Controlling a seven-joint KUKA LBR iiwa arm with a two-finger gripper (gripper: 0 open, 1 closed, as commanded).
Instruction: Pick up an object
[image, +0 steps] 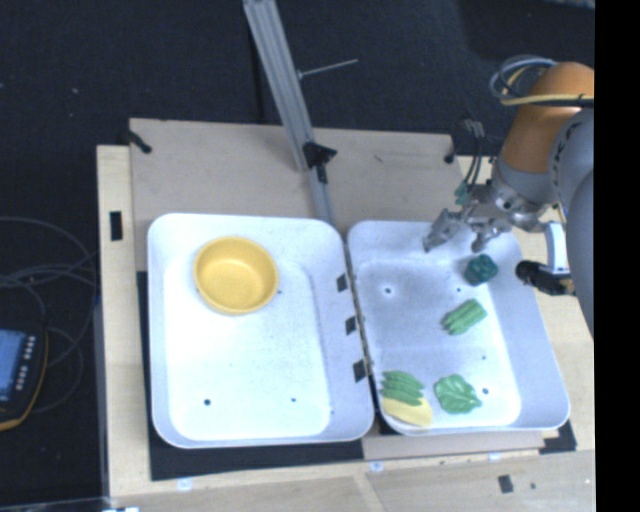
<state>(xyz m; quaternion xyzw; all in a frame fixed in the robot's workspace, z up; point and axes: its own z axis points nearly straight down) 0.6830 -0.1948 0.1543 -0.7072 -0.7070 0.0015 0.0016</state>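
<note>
You have the jaws (462, 237) spread open and empty over the far end of the right bin (400, 262), just beyond a dark green block (481, 268). Further toward you lie a light green piece (463, 317), a green leafy piece (457, 394) and a green-and-yellow piece (405, 398). The left bin (250, 380) holds a yellow bowl (236, 274)

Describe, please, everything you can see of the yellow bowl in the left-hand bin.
The round yellow bowl looks like smooth plastic, with a raised rim and a slightly deeper-toned hollow. It sits upright, mouth up, with nothing visible inside. It rests on the floor of the left shallow white bin, in the far left part, close to the far wall, though contact cannot be judged. Nothing else touches it, and the two-finger gripper is over the other bin.
</note>
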